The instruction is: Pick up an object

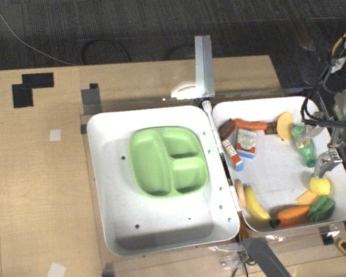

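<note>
Over at the right edge, gripper (326,164) dips into the right bin (275,160), just above a yellow lemon (319,186); fingers' spread I cannot tell. Toy food hugs the walls.

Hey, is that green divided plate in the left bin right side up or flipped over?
Right side up: the green divided plate shows its three recessed compartments facing the camera.
</note>
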Robot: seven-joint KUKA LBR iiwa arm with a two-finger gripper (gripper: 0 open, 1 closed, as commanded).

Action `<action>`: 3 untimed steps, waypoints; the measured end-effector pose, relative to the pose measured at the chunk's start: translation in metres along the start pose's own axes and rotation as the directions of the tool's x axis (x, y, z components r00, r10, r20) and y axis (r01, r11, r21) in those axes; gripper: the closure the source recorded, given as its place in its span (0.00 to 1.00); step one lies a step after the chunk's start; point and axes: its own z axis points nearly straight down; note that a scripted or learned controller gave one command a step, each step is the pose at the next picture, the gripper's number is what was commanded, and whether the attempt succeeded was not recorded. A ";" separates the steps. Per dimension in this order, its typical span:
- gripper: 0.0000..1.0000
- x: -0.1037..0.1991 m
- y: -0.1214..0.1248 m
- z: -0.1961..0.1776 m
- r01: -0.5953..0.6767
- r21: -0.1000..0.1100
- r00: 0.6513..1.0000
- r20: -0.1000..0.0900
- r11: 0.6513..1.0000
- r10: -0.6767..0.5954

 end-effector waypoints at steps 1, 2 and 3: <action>0.00 0.003 -0.049 0.140 -0.030 -0.003 0.999 -0.013 1.000 0.030; 0.00 0.018 -0.045 0.172 0.079 0.004 0.997 0.008 0.997 -0.079; 0.00 -0.036 0.031 0.173 0.045 -0.001 0.999 0.012 0.999 -0.045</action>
